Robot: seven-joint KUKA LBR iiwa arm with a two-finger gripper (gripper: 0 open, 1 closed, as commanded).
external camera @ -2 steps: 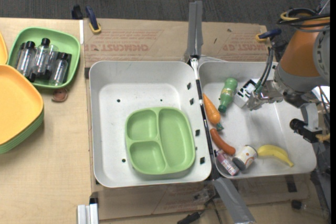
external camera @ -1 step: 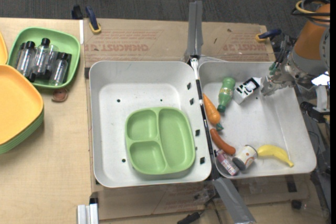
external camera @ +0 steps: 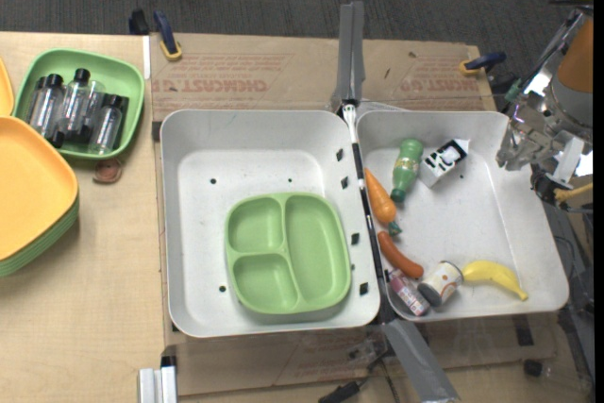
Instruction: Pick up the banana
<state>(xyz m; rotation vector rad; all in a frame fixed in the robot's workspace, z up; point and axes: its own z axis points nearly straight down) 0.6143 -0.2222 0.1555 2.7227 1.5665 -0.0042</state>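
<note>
- The banana lies in the right bin, close to the near right corner, its curve opening toward the near wall and its tip pointing right.
- The gripper hangs over the bin's far right edge, well apart from the banana. It holds nothing; I cannot tell whether it is spread or pressed together, since that part is too small and cluttered to read.
- Just to the banana's left sits a small can, near it but not clearly touching. A descent that lands a little left could clip the can and knock it into the fruit.
- The banana lies near the bin's sloped right wall. My guess is that a finger coming down on that side may strike the wall and stop short.
- The fruit is curved and smooth. A pinch across the thin tip would likely slip off; the thick middle looks the safer spot.
- The carrot, green bottle and white box lie farther up the bin, apart from the banana, so they look like little risk.
- The green tray in the left bin plays no part.
</note>
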